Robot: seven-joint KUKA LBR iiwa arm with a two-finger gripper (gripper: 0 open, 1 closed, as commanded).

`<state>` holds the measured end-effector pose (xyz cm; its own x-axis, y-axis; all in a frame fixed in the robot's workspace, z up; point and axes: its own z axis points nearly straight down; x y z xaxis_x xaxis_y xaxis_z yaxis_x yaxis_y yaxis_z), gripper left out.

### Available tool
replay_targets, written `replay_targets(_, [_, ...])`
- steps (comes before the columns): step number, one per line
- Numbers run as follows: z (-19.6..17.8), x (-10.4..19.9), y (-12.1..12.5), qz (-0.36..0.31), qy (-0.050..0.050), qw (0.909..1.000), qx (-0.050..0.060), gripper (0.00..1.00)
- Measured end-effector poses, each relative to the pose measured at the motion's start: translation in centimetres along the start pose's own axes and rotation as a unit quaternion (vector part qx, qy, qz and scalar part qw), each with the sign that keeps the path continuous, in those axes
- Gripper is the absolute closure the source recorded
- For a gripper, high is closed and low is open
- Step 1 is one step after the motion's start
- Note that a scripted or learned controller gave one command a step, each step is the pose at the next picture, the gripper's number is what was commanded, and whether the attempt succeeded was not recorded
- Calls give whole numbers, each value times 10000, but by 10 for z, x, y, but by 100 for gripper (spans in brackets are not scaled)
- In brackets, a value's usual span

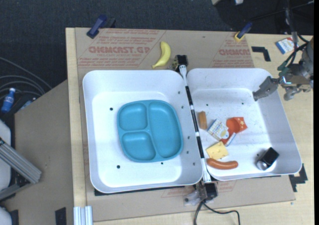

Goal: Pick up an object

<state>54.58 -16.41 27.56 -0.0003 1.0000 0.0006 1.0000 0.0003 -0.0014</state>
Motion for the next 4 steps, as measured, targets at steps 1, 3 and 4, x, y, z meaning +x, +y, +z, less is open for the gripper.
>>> replay_targets(1, [148, 4, 22, 3, 2, 10000, 7, 0])
replay_targets(3, [190, 51, 121, -6, 0, 10000, -12, 0])
replay_targets(4, [190, 72, 121, -4, 2, 10000, 0, 0])
